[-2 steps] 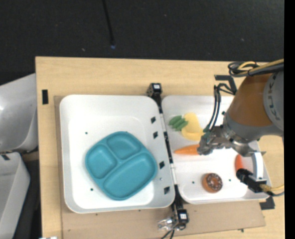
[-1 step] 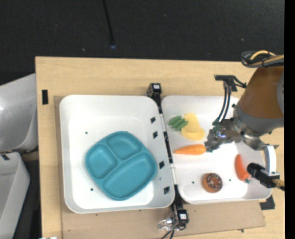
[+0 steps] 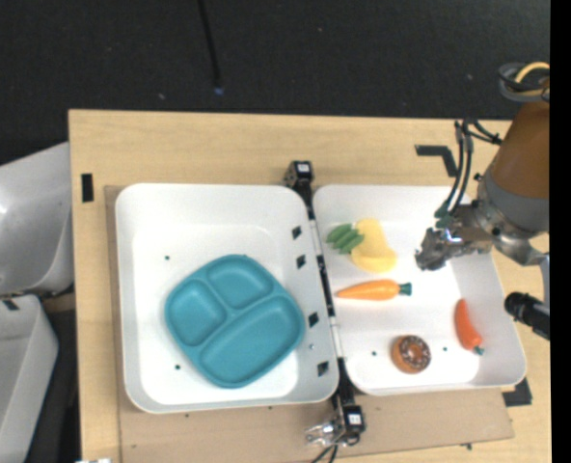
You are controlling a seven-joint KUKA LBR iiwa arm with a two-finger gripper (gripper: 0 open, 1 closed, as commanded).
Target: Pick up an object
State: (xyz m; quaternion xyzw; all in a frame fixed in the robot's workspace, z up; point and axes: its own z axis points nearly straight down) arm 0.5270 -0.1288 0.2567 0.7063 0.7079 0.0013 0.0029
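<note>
The right bin (image 3: 478, 374) holds a yellow toy with green leaves (image 3: 367, 243), an orange carrot (image 3: 367, 291), a chocolate donut (image 3: 411, 353) and a small red-orange pepper (image 3: 469, 325). My gripper (image 3: 433, 254) hangs over the right part of this bin, to the right of the yellow toy and above the carrot's green tip. Nothing shows between its dark fingers, and the view is too small to tell how they stand.
A blue divided plate (image 3: 232, 319) lies in the left bin (image 3: 131, 258). Black clips (image 3: 298, 173) sit along the seam between the bins. The arm's orange band (image 3: 522, 152) rises at the right edge. A white shape (image 3: 15, 220) stands left of the bench.
</note>
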